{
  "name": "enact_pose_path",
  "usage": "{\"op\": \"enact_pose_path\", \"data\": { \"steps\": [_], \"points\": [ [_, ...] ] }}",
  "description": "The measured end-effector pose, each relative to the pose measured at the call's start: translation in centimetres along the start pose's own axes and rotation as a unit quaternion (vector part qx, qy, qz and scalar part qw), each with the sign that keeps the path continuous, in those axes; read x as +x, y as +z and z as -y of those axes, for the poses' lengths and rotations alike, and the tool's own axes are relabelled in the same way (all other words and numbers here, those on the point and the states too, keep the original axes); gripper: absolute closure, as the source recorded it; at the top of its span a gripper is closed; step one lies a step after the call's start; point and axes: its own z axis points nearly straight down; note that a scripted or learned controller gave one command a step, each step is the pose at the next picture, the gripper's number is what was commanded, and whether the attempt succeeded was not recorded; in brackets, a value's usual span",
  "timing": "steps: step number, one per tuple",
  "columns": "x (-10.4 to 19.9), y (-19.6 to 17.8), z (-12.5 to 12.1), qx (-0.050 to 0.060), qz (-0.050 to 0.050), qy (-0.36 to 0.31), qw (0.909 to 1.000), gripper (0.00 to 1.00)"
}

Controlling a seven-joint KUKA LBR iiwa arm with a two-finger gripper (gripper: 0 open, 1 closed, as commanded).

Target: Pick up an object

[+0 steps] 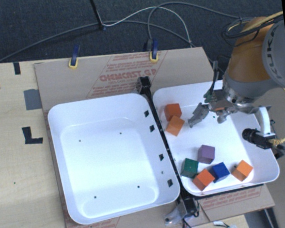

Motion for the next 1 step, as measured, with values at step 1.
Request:
{"op": "enact_pose_path", "data": {
  "steps": [1],
  "points": [
    [0.23, -11.37, 2.22, -0.005, 0.001, -0.006, 1.0000, 0.00]
  ]
}}
